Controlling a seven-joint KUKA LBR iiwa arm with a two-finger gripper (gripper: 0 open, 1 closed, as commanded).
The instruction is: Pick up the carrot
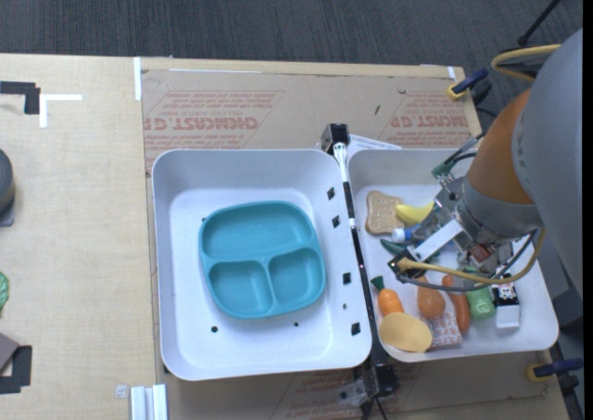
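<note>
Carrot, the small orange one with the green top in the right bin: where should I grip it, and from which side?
Take the small orange carrot across its orange middle, straight down from above. It lies flat, and a yellow rounded toy fruit crowds its tip, so a side approach looks blocked.

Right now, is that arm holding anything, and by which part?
It cannot be told. The gripper hangs low over the right bin, and what it grips, if anything, is hidden. The carrot lies on the bin floor.
</note>
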